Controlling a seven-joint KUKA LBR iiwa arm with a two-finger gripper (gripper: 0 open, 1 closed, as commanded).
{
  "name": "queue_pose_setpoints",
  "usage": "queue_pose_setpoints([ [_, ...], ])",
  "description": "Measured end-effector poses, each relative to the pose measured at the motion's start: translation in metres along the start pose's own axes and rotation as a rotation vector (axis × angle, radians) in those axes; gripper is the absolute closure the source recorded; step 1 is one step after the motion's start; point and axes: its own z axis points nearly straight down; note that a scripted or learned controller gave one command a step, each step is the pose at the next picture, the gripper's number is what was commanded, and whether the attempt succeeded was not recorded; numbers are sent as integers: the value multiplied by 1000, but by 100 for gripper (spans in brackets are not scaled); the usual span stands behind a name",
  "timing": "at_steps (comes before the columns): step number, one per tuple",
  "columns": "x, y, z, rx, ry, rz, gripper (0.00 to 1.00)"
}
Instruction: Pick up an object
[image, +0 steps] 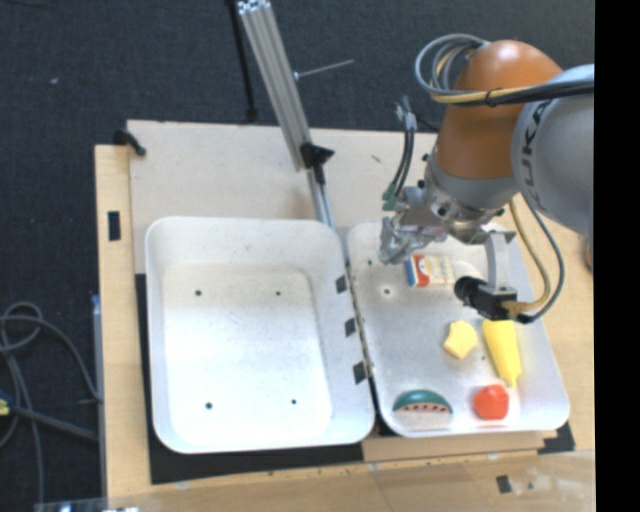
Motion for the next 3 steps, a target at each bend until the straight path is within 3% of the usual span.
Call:
queue_pose_setpoints([
  [1,48,-12,15,0,0,-1,100],
  [2,103,-40,21,0,0,-2,100],
  [3,100,-39,21,-2,0,7,0],
])
